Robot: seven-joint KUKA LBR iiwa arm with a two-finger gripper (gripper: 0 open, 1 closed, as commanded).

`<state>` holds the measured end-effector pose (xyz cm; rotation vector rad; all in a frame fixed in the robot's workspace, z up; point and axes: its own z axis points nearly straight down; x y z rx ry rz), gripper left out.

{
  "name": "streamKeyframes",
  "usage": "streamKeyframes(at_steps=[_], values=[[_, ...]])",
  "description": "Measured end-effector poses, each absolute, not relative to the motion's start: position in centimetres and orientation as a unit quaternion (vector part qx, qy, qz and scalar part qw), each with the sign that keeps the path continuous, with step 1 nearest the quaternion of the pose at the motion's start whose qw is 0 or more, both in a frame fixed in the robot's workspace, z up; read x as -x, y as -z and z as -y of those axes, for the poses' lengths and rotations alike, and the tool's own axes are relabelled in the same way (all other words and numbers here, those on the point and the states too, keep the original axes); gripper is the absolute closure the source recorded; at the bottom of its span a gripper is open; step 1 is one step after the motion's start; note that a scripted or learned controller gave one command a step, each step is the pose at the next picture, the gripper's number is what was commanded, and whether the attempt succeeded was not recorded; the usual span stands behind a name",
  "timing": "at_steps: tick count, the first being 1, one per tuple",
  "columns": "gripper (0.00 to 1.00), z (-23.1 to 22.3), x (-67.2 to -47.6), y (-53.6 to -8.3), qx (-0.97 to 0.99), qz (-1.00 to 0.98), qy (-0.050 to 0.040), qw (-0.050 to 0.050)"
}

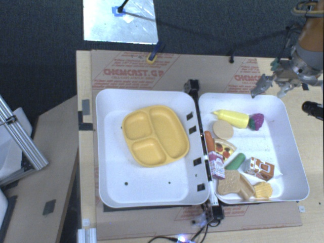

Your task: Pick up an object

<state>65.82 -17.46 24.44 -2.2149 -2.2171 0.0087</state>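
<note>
My gripper (272, 86) hangs over the far right corner of the right bin (286, 130), fingers spread open with nothing between them. Several toy foods lie in that bin: a yellow squash (232, 117) with a purple piece (256, 121) at its end, a tan round cookie (223, 130), an orange carrot (209, 140), a pizza slice (224, 148), a green pickle (235, 161), a small carton (260, 168), a pink packet (217, 166) and tan crackers (234, 184). The gripper stands above and right of the squash, apart from all of them.
The left bin (109, 135) holds a yellow divided plate (154, 134). A black divider (199, 135) with clips runs between the bins. Both bins rest on cardboard (131, 70). A shiny metal sheet (120, 14) lies beyond the bench.
</note>
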Motion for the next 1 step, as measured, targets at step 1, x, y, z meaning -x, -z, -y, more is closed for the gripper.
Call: streamKeyframes(at_steps=[1], values=[[0.00,17.42,-66.05,-25.18,0.706,0.708,0.0005,-0.001]])
